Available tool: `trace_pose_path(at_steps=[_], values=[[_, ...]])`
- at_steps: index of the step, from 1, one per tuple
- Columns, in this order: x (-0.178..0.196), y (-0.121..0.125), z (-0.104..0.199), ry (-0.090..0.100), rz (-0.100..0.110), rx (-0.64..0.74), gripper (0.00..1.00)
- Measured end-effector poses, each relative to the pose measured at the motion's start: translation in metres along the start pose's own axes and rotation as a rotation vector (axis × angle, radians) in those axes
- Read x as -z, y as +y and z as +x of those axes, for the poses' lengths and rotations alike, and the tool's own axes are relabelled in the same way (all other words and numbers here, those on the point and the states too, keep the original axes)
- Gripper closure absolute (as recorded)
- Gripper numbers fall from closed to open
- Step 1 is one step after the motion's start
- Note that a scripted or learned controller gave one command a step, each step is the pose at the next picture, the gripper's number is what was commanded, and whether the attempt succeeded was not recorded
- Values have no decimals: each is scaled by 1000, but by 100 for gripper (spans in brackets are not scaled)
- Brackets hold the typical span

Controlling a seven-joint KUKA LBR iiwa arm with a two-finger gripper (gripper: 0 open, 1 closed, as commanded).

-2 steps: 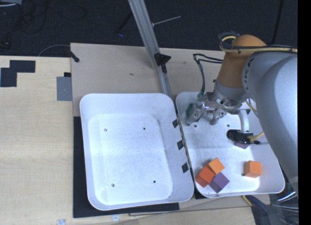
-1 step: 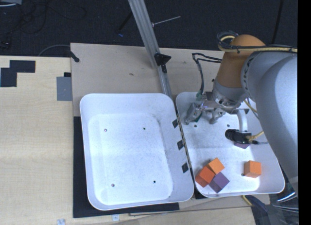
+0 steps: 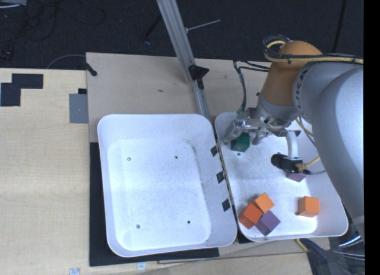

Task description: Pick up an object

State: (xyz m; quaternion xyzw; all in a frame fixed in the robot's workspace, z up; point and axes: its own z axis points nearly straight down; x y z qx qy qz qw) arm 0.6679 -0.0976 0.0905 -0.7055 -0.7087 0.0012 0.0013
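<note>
My gripper (image 3: 242, 137) hangs over the far left corner of the right bin (image 3: 330, 227), reaching in from the right. A small green block (image 3: 240, 144) sits between its fingertips, and the gripper is shut on it. The metal fingers partly cover the block's top. Lower in the same bin lie an orange block (image 3: 264, 201), a red-orange block (image 3: 251, 214) and a purple block (image 3: 268, 223), all touching. Another orange block (image 3: 308, 206) lies apart to the right. A purple block (image 3: 295, 176) shows under a black part of the arm.
The left bin (image 3: 108, 134) lies beside the right one, with black clips (image 3: 221, 176) along their shared edge. A slanted aluminium rail (image 3: 178, 36) rises behind the bins. The grey arm (image 3: 332, 119) covers the right bin's far right side.
</note>
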Motion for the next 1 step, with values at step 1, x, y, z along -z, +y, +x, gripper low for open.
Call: trace_pose_path(at_steps=[1], values=[[10, 0, 0, 0, 3, 5, 100]])
